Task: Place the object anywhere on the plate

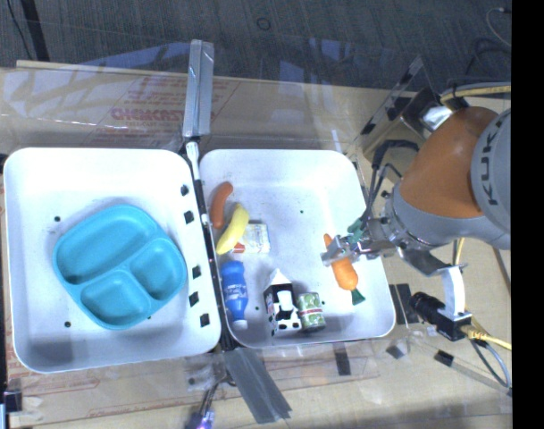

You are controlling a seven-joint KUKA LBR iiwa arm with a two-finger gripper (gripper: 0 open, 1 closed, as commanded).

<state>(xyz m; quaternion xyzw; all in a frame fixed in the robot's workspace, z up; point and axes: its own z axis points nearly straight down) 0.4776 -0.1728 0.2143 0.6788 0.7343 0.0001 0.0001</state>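
Note:
A blue divided plate (120, 262) lies in the left bin (39, 347). In the right bin (289, 177), an orange carrot (346, 276) with a green top sits near the right wall. My gripper (343, 250) reaches in from the right and crosses the carrot's upper part. Orange shows on both sides of the fingers, which are shut on the carrot. The carrot's tip pokes out at the gripper's upper left. I cannot tell whether the carrot rests on the bin floor or hangs just above it.
Along the right bin's left side lie a sausage (220, 202), a banana (233, 229), a small packet (256, 237) and a blue bottle (233, 287). A cow-pattern carton (280, 306) and a green can (309, 312) stand at its front wall. A divider (196, 204) separates the bins.

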